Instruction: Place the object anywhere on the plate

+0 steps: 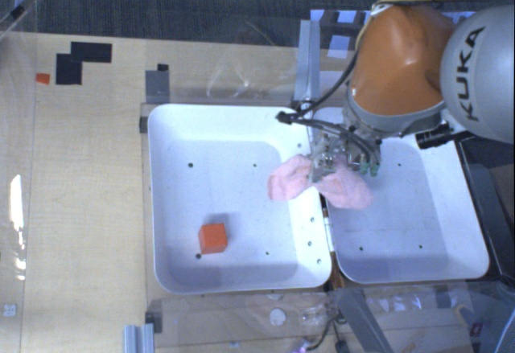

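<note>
Where bins meet, claw [331, 169] over pink cloth [302, 181] (straddling rims).

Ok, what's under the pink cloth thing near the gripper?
The pink cloth drapes over the divide between the left bin and right bin, covering their adjoining rims. Anything beneath it is hidden.

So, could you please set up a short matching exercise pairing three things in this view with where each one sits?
Things:
1. orange cube
2. pink cloth
3. claw

Places:
A. draped over the divide between the two bins
B. just above the cloth at the bins' shared edge
C. on the left bin's floor, towards its near left corner

Pairs: 1-C, 2-A, 3-B
</note>
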Available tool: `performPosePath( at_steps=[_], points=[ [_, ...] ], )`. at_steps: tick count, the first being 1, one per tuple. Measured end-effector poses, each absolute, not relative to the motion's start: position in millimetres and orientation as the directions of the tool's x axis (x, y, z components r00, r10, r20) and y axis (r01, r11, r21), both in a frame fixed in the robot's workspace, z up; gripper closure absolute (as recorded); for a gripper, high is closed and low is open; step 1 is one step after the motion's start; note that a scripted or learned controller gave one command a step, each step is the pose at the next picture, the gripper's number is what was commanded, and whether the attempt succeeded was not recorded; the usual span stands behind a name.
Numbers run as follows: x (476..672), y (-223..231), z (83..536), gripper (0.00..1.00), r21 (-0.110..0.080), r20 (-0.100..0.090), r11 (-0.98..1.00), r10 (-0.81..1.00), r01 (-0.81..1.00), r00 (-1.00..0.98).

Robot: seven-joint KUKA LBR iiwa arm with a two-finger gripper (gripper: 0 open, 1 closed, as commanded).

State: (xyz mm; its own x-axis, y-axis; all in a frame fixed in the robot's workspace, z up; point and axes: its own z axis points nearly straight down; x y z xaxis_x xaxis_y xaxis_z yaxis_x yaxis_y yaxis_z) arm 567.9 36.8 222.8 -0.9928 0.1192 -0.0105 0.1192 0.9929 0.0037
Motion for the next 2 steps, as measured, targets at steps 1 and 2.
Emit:
performPosePath(
  at_steps=[1,2],
  points=[
    [545.0,81.5,225.2,1.00,0.003,-0.011,1.000,0.004,0.003,-1.000],
    [545.0,81.5,225.2,0.00,0.003,-0.011,1.000,0.003,0.003,-1.000]
  ],
)
